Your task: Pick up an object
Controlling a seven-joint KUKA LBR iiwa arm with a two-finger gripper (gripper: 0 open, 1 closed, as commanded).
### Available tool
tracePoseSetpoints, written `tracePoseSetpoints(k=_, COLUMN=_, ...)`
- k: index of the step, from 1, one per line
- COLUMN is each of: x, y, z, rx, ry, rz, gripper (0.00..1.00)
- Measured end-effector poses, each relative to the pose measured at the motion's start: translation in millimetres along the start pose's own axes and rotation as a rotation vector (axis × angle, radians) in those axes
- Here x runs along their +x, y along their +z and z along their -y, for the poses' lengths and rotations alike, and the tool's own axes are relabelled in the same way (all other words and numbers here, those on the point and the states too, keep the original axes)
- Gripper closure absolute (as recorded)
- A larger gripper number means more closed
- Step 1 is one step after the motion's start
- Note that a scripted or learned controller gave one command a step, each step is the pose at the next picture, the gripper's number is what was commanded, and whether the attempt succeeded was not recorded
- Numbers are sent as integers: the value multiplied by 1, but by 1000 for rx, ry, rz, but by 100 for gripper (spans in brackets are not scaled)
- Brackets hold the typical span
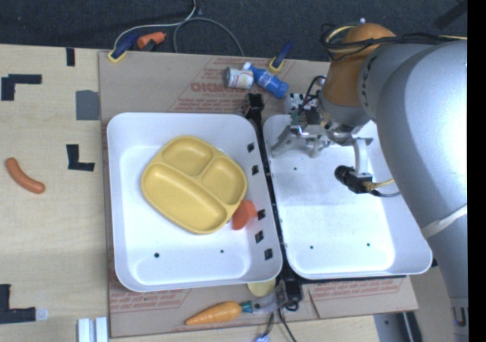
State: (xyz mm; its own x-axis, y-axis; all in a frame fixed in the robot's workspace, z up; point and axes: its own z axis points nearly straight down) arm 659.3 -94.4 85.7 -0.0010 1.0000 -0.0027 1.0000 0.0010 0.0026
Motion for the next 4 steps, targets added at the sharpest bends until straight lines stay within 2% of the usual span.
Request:
tracePoseSetpoints(k=1, x=0, y=-1, z=21, rx=-2, ry=-1, rz=0, gripper=0)
tracePoseSetpoints(k=2, x=-9, y=0, z=-11, rx=0, ry=-2, rz=-2, gripper=0)
tracePoseSetpoints(k=3, x=-9, y=-10, z=-10, rx=-1, ry=-3, rz=0, gripper=100)
tracePoseSetpoints(k=4, x=-10, y=-10, z=-10, rx=0, ry=-3, rz=1, gripper=0)
